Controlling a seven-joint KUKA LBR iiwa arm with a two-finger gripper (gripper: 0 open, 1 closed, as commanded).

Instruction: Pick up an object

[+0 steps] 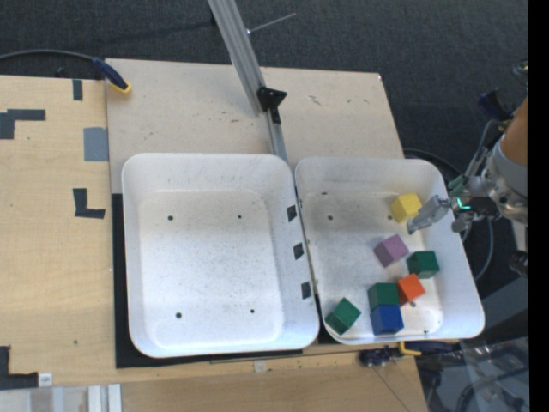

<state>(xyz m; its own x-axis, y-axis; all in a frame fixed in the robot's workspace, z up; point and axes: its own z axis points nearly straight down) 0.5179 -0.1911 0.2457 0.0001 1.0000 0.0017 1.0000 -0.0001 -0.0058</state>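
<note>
Bench [214,110]: pale wood-coloured top, scuffed, carrying two shallow white bins side by side on a dark mat. A slanted metal rail [236,37] runs down from the top edge toward the gap between the bins.

Left bin [137,178]: white, speckled floor, four small dark dots near its corners.

Right bin [343,174]: white, holds all the loose blocks, clustered in its near-right half.

Arm [515,157]: enters from the right edge at about the height of the right bin's far-right corner; only the wrist end is in frame, with an orange patch at the edge. It hangs over the bin's right rim, tool end pointing left and slightly down into the bin.

Gripper [433,213]: a grey finger reaches in over the right rim, tip just right of the yellow block. Cannot tell how it is set; nothing is seen held in it.

Blocks, larger to smaller as seen:
- blue block [387,318], near the front rim, touching the dark green block [383,295] just behind it.
- green block [344,314], tilted, near the front-left corner of the right bin, apart from the others.
- purple block [391,249], mid-bin, below the yellow one.
- yellow block [406,206], farthest back, just beside the gripper tip.
- second dark green block [423,263], near the right wall.
- orange block [412,287], between that and the blue block.
</note>
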